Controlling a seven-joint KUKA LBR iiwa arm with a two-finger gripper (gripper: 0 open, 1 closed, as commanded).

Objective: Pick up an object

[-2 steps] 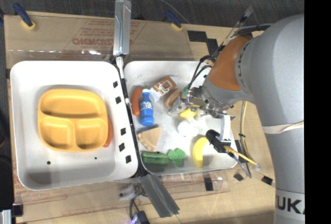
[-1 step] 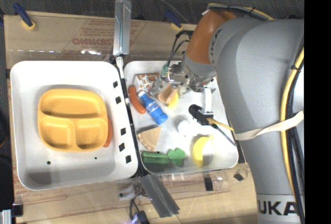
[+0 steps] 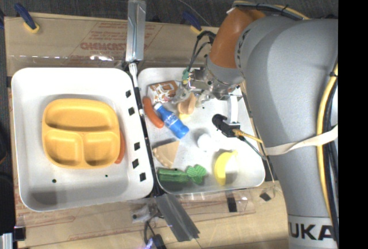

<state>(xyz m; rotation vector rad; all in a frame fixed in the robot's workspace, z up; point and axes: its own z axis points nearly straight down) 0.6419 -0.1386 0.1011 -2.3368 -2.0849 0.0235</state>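
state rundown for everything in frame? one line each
gripper: low in the right bin's top end, fingers too hidden to read
yellow tray: flat in the left bin, right side up
blue bottle: lying on its side
orange sausage: lying beside the bottle
banana: lying near the right bin's bottom edge
green toy: lying along the bottom edge

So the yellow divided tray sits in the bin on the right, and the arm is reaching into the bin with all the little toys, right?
Not quite. The camera view shows the yellow divided tray in the left bin, not the right one. The rest holds: the arm is reaching into the right bin, the one with the little toys.
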